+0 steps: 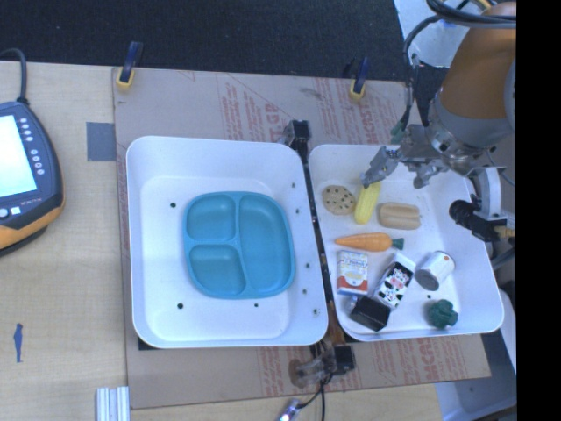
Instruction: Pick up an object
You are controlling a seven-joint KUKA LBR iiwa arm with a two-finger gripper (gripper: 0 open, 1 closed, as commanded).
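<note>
**Approach over the right bin, nothing gripped yet**

While the gripper (401,167) hangs over the far end of the right bin (491,261), its two fingers look spread, one tip above the corn cob (366,201) and the other off to the right, with nothing between them. Likeliest target, by my reading: the corn cob, lying just under the left fingertip, or the bread roll (399,215), just below the gap between the tips. Step in hand: positioning before descent. Next move needs the tips centred astride one item, then a straight drop and a close; the cob and roll lie close together, so a double contact is a risk.

Count, working outward from the fingers: 1 corn cob, 1 bread roll, 1 cookie (337,199), 1 carrot (365,243), 1 small carton (353,271), 1 cow-print carton (395,284), 1 can (434,269), 1 dark block (369,312), 1 broccoli (443,313). Further left: 1 blue divided plate (238,245) in the left bin (149,261). Bins: 2.
</note>
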